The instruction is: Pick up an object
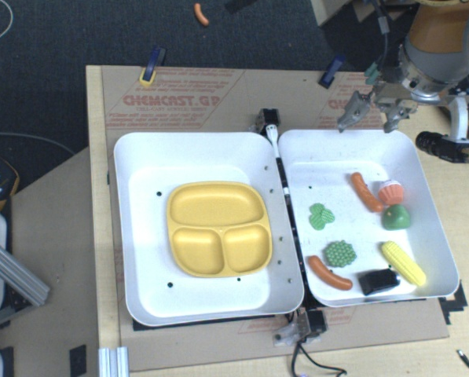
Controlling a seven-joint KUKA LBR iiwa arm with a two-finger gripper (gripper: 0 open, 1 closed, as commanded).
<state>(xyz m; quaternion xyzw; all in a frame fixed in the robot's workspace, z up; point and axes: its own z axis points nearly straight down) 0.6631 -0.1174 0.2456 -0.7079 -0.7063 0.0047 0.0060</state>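
The gripper hung above the far rim of the right bin, its two fingers spread wide with nothing between them. That bin serves as the landmark here. Every loose item lay inside it, all on the near side of the gripper.

Closest to the gripper was a sausage, in the bin's far half and a little right of centre, its long axis running from far-left to near-right. Just beside its lower end sat a cupcake, and touching or nearly touching that, a green ball. A corn cob lay toward the bin's near-right corner, also slanting far-left to near-right, with a black block just beside it. Left of centre were a green leaf and a broccoli, and a second sausage lay along the near-left part.

The left bin held a yellow tray.

For a pick, I judge the first sausage the natural target: it lay almost straight toward the viewer from the gripper, so the move would be a short travel inward and down. The fingers would need to close across its slanted length, and the cupcake beside it leaves little room at that end.
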